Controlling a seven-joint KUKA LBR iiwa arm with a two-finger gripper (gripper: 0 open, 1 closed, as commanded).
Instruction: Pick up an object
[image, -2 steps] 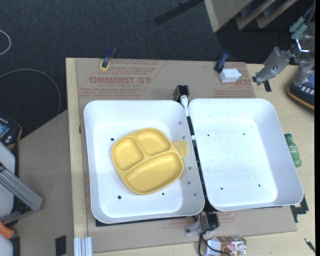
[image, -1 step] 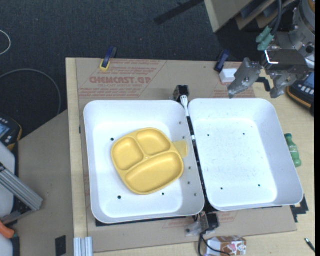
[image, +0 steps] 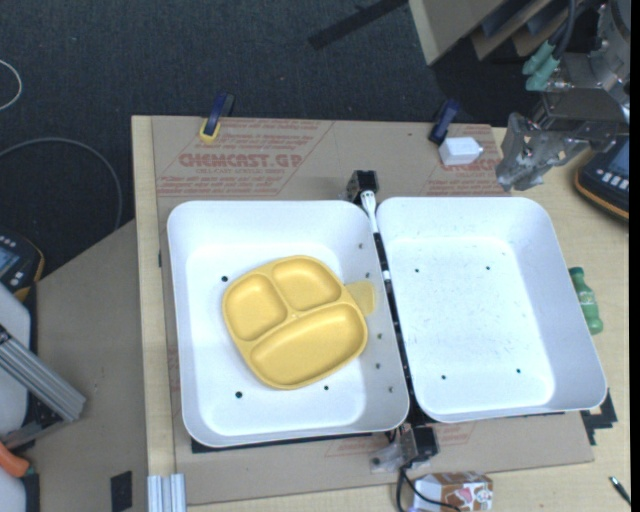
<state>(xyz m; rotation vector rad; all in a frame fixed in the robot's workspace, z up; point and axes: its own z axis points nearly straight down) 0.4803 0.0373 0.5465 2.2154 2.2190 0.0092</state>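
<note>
**In the left bin: yellow tray**

In the left bin a yellow three-part tray lies flat, near the middle. The gripper hangs beyond the right bin's far corner, holding nothing; how wide it stands I cannot tell.

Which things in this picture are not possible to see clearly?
- Hand, camera view: small and blurred at the upper right, so its finger state is unclear.
- Arm above it: cut off by the top edge.
- Small yellow piece beside the yellow divided plate in the left bin: partly hidden under the plate's rim, so what it is stays unclear.
</note>
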